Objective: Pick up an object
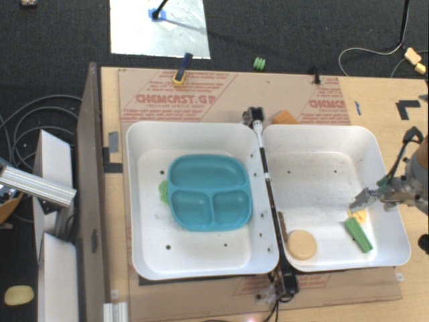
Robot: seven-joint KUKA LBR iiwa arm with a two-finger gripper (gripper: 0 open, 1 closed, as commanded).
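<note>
**Right bin, gripper over yellow piece**

Near the right bin's (322,136) right wall lies a small yellow piece (360,216), touching the upper end of a green stick (358,235). Gripper (367,200) sits just above it, fingertips at the piece; cannot tell its opening or any hold. Tan round disc (301,244) lies near the bin's front-left corner. Left bin (151,247) carries a teal divided plate (209,192).

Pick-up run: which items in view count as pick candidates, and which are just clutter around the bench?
In play:
- gripper, over the right bin
- yellow piece right by it
- green stick
- tan round disc
- teal divided plate in the left bin

Lying about:
- orange block behind the bins
- green clip on the floor
- foil sheet
- cables
</note>
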